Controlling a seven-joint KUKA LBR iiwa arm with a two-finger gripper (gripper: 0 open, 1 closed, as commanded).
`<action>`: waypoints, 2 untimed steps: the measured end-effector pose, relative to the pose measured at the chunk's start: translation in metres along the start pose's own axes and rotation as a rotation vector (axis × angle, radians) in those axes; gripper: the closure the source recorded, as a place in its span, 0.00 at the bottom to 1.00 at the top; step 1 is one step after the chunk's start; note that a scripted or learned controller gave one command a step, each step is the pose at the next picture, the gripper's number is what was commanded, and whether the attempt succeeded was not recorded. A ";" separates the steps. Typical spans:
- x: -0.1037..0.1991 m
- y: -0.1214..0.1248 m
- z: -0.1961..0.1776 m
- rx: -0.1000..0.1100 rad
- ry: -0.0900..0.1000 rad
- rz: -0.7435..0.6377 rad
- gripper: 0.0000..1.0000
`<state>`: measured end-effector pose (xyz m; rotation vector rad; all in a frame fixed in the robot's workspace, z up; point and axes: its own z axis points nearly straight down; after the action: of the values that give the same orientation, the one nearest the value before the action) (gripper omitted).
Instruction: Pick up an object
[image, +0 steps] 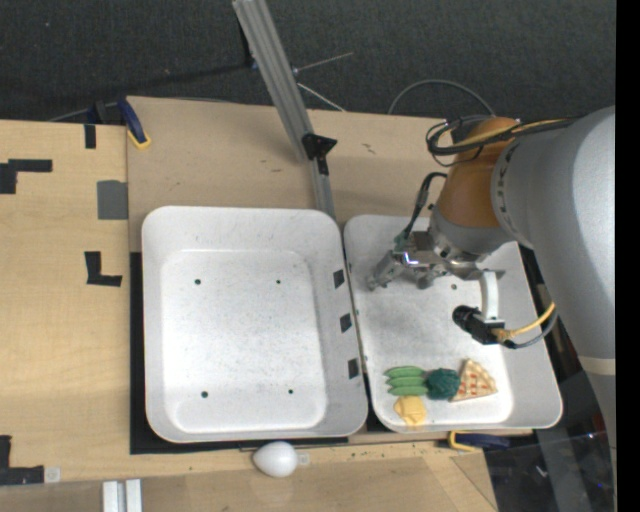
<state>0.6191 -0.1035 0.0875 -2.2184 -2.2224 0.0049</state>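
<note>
Several small toys lie at the near end of the right bin (530, 300): a green pea pod (405, 377), a dark green broccoli-like piece (440, 382), a pizza slice (476, 381) and a yellow piece (410, 408). My gripper (400, 279) hangs over the far part of the same bin, close to its left wall and well away from the toys. Its fingers are spread open with only bare bin floor between them.
The left bin (240, 320) stands beside the right one. A white egg-shaped object (276, 459) rests on the bench outside the bins, at the front edge. A slanted metal rail (290, 100) crosses behind the bins. A black cable plug (470, 320) dangles below the wrist.
</note>
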 end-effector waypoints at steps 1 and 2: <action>0.001 0.000 -0.011 -0.001 0.001 -0.001 1.00; 0.006 0.003 -0.054 -0.006 0.001 -0.001 1.00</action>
<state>0.6222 -0.0975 0.1420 -2.2204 -2.2255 -0.0029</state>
